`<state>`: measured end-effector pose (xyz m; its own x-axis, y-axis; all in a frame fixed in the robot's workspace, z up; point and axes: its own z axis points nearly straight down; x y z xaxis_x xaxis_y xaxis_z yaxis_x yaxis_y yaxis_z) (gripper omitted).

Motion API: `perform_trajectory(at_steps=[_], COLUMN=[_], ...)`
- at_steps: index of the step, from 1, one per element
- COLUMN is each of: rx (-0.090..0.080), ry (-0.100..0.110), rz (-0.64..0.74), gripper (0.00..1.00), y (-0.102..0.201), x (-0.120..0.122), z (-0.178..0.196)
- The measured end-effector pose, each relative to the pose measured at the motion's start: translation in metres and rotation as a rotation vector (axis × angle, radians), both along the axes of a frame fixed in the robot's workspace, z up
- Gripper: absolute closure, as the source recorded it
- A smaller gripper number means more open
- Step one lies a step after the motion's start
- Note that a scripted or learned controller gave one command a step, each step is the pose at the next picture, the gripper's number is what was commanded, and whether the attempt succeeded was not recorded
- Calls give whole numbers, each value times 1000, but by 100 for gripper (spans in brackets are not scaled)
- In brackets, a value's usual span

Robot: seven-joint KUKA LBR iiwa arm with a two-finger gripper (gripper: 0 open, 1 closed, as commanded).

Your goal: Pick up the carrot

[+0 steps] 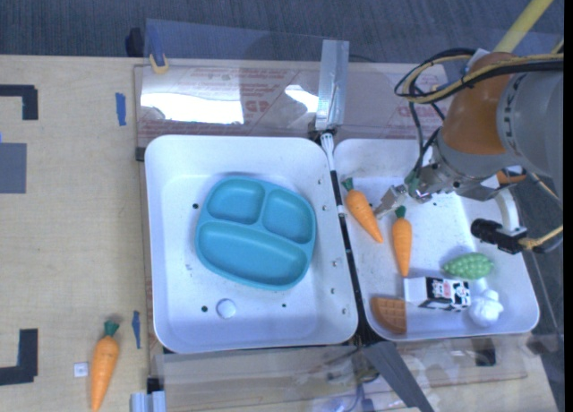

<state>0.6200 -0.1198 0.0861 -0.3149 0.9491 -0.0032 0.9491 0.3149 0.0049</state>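
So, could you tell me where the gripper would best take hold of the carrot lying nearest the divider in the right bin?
Probably across its thick upper-middle body, coming straight down from above. That carrot lies flat and slanted in the right bin, green top toward the back, tip toward the front. Closing across its narrow width, square to its long axis, suits the tapered shape. The gripper hangs just beside it.

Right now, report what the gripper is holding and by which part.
Nothing. The gripper hovers open above the right bin, between two carrots, with neither between its fingers.
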Motion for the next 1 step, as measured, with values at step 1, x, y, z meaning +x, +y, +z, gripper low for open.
perform_trajectory(at_steps=[1], rx=[1], ry=[2], rz=[29], gripper=[0], y=[19], x=[-53], z=[1])
